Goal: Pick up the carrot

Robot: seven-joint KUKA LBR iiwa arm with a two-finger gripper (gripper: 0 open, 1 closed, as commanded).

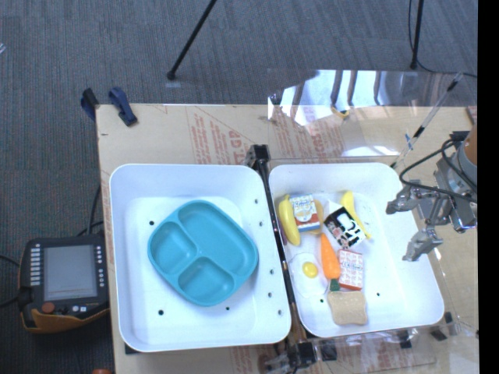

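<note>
Carrot is lying mid right bin, between fried egg and red carton; blue divided plate is occupying left bin. Gripper is hovering at the right bin's right edge, fingers apart, gripping nothing.

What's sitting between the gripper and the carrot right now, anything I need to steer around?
The gripper is over the right edge of the right bin; the carrot lies to its left in view. Between them lie a black-and-white packet and a red-and-white carton, both close beside the carrot. From above, nothing covers the carrot.
</note>
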